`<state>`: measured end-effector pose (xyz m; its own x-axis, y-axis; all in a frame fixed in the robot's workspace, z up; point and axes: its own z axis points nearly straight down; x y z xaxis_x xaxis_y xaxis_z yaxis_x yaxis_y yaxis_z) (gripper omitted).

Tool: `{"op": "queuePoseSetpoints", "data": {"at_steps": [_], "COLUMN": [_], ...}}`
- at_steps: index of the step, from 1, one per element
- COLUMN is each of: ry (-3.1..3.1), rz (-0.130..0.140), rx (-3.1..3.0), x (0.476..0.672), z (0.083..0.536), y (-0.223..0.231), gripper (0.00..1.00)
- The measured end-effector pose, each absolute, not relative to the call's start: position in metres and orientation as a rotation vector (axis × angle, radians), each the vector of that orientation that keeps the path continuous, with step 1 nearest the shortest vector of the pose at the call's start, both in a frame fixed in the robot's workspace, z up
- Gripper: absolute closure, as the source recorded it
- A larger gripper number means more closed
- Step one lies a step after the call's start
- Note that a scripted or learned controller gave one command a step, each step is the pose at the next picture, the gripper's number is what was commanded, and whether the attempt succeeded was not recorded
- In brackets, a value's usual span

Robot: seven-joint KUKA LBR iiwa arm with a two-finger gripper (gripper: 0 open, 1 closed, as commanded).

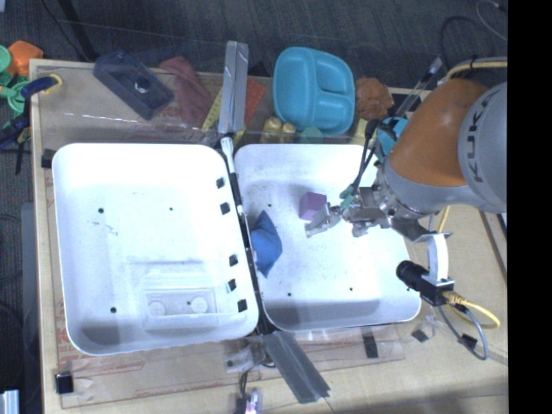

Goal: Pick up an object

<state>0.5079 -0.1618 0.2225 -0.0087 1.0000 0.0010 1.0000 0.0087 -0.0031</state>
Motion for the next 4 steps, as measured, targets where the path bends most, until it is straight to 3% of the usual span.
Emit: {"op": "queuePoseSetpoints", "data": {"at_steps": [1,2,3,4], "ry": [-2.206,-2.056,-2.062,-2.037], "rz": [0.003,0.001,0.004,0.003], "rx": [-2.235,-2.374,-2.365,-2.387], "x": [0.559,0.615,0.615,0.637], "z": [0.199,0.092,0.101,0.204], "y": [-0.179,-0.198,-0.196,-0.137], "gripper": [0.00,0.00,1.00,1.00]}}
